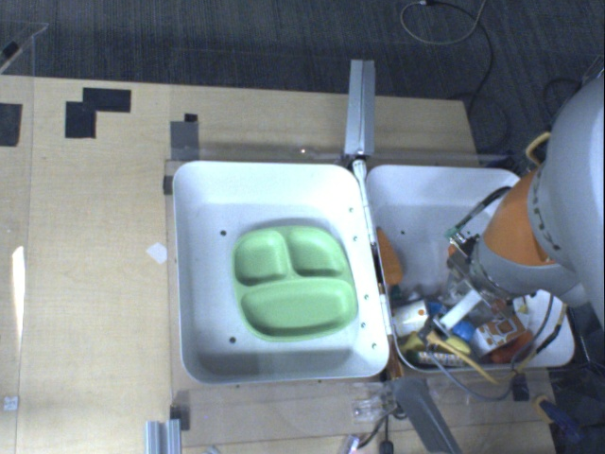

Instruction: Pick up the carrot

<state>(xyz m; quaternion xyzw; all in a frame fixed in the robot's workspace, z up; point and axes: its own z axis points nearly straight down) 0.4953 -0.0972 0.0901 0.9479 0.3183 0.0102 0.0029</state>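
Two white bins stand side by side, and the gripper (465, 303) hangs low over the clutter in the right bin (425, 197); its grip state I cannot tell. To its left, against the dividing wall, lies the orange carrot (387, 259), apart from it. Further left, the other bin holds a green divided plate (295, 282).

We count two white bins: left bin (194, 282), right bin (425, 197). One green divided plate (295, 282), three compartments. One carrot (386, 258). One arm (567, 206). Clutter at right bin's near edge too jumbled to tally.
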